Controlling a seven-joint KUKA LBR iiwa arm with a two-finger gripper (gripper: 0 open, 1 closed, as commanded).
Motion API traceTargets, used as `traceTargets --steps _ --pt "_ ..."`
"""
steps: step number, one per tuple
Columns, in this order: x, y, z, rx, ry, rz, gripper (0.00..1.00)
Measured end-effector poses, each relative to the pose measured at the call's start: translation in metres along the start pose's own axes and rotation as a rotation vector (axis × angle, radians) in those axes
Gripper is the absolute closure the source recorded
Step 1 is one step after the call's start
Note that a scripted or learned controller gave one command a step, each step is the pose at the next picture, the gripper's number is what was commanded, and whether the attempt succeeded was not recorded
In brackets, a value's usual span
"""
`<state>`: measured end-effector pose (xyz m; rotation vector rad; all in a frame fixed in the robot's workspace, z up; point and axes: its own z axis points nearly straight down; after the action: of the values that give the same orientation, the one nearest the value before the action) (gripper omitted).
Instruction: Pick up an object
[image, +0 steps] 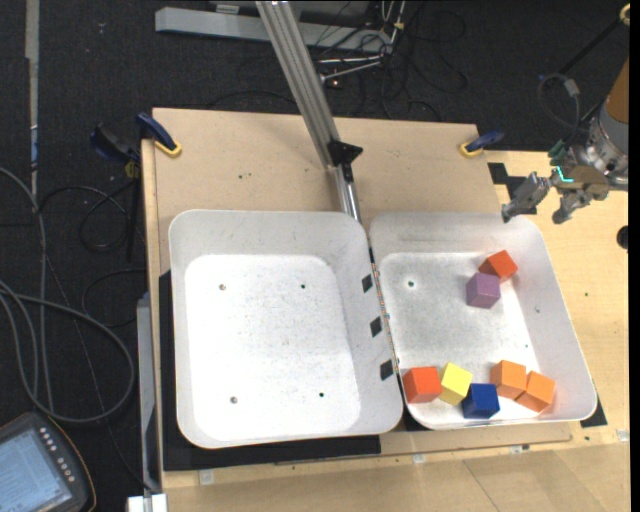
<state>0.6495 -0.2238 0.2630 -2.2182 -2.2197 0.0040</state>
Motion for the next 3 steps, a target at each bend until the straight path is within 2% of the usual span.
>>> traceTargets --steps 1,3 --pt "0.000 0.001 -0.003 -0.004 -0.002 -0.002 0.00" --pt "0.001 -0.013 0.097 0.001 0.000 0.001 0.00"
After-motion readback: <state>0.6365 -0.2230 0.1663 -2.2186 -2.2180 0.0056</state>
